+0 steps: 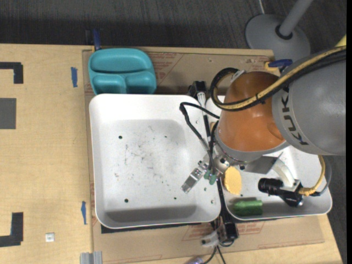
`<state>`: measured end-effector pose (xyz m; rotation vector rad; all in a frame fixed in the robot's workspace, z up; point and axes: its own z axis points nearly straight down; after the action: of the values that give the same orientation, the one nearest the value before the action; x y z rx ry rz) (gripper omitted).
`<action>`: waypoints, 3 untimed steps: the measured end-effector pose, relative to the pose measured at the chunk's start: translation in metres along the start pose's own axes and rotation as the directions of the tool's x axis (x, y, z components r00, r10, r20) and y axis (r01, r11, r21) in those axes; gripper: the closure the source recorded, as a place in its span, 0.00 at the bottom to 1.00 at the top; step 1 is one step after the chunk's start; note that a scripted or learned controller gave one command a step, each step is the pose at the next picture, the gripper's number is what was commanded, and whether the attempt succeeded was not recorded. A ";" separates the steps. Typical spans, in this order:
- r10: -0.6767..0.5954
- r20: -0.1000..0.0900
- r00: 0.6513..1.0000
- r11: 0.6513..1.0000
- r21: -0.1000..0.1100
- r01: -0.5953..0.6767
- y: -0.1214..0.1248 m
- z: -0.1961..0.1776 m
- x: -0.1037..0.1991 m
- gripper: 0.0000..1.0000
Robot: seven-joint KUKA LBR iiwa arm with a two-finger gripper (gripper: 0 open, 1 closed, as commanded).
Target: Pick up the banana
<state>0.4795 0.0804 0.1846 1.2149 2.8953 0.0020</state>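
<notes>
Claw point(193, 179) position: lower centre of the frame, over the right edge of the left bin point(110, 147). Finger spread cannot be determined; nothing is visibly held. Banana point(233, 180) lies just right of the claw in the right bin point(322, 205), above a green cylinder point(246, 206). Arm point(316, 114) lettering reads "KU".
</notes>
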 end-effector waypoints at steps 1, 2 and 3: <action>-0.112 0.000 0.994 0.994 -0.002 0.112 0.057 0.098 0.057 0.00; 0.143 0.000 0.990 0.990 -0.003 -0.143 0.109 0.098 0.080 0.00; 0.404 0.000 0.915 0.915 0.001 -0.404 0.095 0.044 0.098 0.00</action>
<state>0.4792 0.2168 0.1403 1.7867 2.5829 0.0011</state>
